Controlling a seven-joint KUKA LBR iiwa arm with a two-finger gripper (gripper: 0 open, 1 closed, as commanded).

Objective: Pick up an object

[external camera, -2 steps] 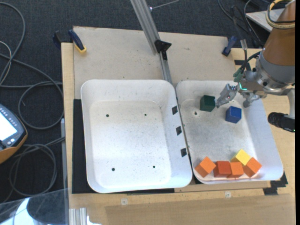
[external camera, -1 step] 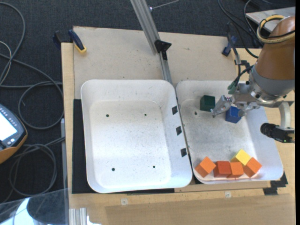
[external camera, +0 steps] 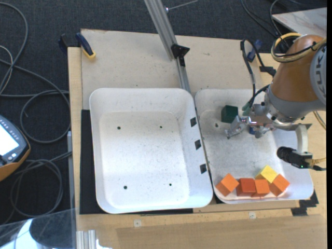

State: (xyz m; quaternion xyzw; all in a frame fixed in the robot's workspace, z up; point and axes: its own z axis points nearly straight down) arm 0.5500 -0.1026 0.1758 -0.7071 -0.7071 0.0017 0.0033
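**Operator:** Camera view from above the bench (external camera: pixel 155 51) gives me 2 white bins side by side. On my screen the left bin (external camera: pixel 142 149) has nothing but dark specks on its floor. The right bin (external camera: pixel 233 152) carries the blocks. A slanted metal pole (external camera: pixel 163 27) comes down from the top and ends at the seam between the bins, and black cables (external camera: pixel 31 87) trail over the carpet on the left.

**Colleague:** What sits near the tool?

**Operator:** I count 5 blocks. A dark green block (external camera: pixel 229 113) lies alone toward the far side of the right bin. Along the near wall 3 orange blocks (external camera: pixel 248 185) and 1 yellow block (external camera: pixel 268 173) are bunched together, touching one another, well apart from the gripper. Nothing stands between the tool and the green block.

**Colleague:** And the gripper against that green block?

**Operator:** The gripper (external camera: pixel 236 128) hangs low over the bin floor, reaching in from the right under the orange-banded wrist (external camera: pixel 293 77). The green block is just beside it, on the far-left side of the tips, not between them.

**Colleague:** Fingers open or closed?

**Operator:** I see the fingers (external camera: pixel 231 131) as a bright metal cluster, and I cannot tell how far apart they stand. I see no block between them.
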